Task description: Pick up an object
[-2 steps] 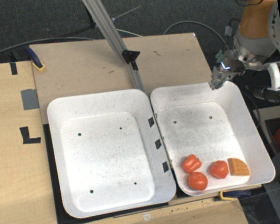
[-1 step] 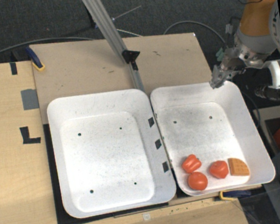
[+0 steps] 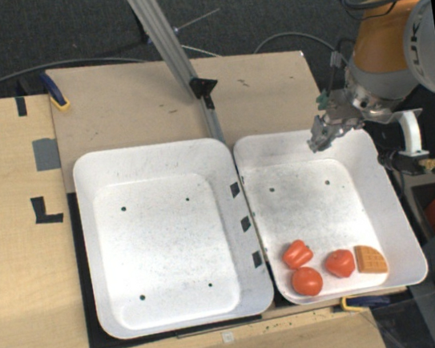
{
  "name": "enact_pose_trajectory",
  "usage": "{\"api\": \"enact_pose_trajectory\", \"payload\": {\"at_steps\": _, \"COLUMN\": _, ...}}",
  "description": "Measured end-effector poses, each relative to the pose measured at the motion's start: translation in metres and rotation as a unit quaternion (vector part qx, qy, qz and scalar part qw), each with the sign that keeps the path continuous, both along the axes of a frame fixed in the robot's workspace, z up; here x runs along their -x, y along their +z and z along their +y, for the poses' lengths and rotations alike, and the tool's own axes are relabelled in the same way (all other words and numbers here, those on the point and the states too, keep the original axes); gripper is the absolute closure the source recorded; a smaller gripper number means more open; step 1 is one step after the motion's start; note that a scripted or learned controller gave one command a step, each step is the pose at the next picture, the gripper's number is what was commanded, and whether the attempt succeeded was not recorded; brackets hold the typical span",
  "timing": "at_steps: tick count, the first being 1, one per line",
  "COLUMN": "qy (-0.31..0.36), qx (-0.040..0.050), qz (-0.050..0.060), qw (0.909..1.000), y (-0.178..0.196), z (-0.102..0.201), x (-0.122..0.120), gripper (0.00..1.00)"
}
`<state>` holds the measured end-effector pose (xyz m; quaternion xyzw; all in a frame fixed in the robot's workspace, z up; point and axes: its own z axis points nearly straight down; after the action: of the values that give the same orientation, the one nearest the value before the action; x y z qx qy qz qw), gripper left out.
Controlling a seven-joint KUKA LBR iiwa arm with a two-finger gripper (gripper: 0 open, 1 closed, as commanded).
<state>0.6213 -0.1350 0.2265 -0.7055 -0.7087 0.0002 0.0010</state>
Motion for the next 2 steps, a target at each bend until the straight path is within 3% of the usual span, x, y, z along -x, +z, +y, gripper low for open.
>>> {"api": "enact_pose_trajectory", "payload": {"at_steps": 2, "qy": 0.0, "qx": 0.0001, "qz": 0.001, "qw": 1.0, "y": -0.014, "z": 0.084, "x": 0.039, "gripper": 1.0}}
